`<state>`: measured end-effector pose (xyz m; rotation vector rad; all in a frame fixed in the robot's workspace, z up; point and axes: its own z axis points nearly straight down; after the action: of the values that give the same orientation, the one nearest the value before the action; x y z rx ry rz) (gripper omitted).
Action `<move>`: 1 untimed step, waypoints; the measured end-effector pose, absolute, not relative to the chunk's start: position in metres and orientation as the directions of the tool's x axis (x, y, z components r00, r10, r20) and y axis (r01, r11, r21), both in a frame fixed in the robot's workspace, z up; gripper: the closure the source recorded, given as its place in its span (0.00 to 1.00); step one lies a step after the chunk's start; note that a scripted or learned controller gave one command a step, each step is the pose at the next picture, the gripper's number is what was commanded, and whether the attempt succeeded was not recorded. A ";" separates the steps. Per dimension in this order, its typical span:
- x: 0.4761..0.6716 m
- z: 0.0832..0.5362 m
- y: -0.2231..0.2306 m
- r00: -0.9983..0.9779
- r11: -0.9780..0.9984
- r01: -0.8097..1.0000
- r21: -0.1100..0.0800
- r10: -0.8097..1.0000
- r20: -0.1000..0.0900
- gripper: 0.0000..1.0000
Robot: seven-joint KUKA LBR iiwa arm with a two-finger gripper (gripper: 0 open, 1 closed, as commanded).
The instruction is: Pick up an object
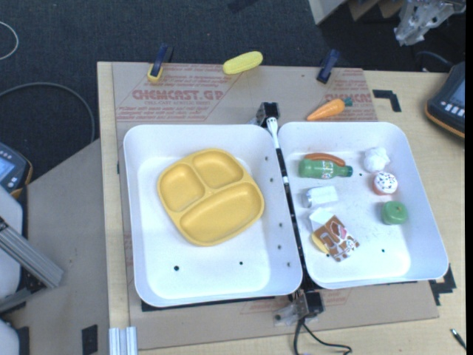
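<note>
Toward the right bin's ten o'clock, the bottle lies flat, cap pointing three o'clock. At the view's one o'clock the gripper hangs off the bench; its opening can't be told.

Yellow plate fills left bin; margins open.

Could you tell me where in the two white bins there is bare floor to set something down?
Left bin: bare strip in front of the yellow divided plate. Right bin: crowded by the green bottle; bare front corner beyond the green round piece.
</note>
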<state>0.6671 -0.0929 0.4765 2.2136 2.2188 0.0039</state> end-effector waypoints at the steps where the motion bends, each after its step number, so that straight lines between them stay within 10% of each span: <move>1: 0.645 0.444 -0.021 -0.008 0.008 1.000 -0.005 1.000 0.003 1.00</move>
<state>0.6449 -0.0208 0.4441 2.2163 2.2340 -0.0022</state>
